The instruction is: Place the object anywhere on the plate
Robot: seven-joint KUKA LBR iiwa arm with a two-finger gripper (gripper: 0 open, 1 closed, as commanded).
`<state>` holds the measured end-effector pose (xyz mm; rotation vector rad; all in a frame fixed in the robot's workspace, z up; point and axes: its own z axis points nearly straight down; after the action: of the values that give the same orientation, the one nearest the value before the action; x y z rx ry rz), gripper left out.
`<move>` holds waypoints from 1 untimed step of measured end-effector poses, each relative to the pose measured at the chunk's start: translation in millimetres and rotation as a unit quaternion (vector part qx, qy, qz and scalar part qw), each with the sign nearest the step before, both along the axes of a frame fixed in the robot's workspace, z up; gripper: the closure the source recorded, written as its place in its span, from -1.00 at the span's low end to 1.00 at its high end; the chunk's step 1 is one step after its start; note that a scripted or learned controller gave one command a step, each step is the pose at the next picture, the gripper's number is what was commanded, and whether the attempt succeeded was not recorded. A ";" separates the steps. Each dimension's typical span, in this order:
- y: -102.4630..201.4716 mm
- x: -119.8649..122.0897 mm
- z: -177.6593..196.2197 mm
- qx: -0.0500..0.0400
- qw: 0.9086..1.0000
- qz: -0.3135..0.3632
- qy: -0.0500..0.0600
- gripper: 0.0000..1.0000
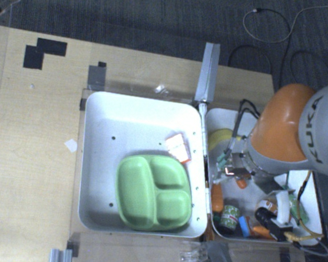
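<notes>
A green divided plate [153,191] lies in the left white bin [99,149], toward its front right. A small white and orange box [178,147] rests just behind the plate, near the bin's right wall. My gripper [232,167] hangs low over the right bin [317,218], under the orange band of the arm [280,130]. A small orange piece [241,180] shows right beside the gripper; whether it is held is unclear. The arm hides the middle of the right bin.
The right bin holds several items: a yellow object [219,138] at the back left, an orange object [217,197], a green can [230,216], a blue piece [243,228] and a white bottle [282,205]. A metal divider [207,73] stands between the bins.
</notes>
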<state>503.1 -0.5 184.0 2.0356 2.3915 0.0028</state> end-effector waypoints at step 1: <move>55.0 -14.9 14.0 0.000 0.993 0.117 -0.001 1.00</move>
<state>488.2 54.5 198.0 1.7402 2.6130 0.0054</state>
